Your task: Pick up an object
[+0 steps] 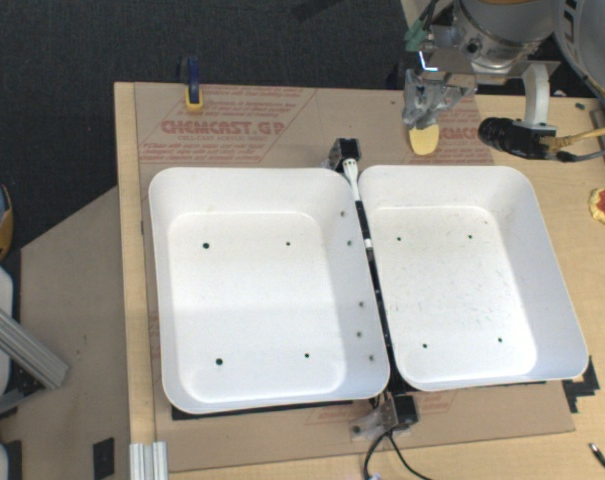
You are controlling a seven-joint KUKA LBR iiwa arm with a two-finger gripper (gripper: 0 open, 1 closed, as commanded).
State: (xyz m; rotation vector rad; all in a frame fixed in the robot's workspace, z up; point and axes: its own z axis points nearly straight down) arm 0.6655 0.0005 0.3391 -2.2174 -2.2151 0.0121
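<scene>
Far to the left of the gripper (425,120), and slightly higher in the camera view, a blue and yellow clamp (192,82) is seen fixed at the far edge of the brown board (232,118), which is printed with red lettering. Below and to the left of the gripper, the left bin (162,268) is set on the board; four small dark dots are seen on its floor. Nearer the gripper, still below and to its left, a black clip (344,152) is located at the far end of the seam where the two bin rims touch. A second black fitting (400,410) is found at the near end of that seam, well below the gripper. The right bin (542,238) is located directly below the gripper in the view, and fine dark specks are scattered across its floor. The gripper itself is positioned beyond the far rim of the right bin, over the brown board. Its fingers are closed around a pale yellow object (423,141), whose lower part is seen protruding beneath the fingertips. To the right of the gripper and lower, a small red item (601,205) is cut off by the frame edge.
</scene>
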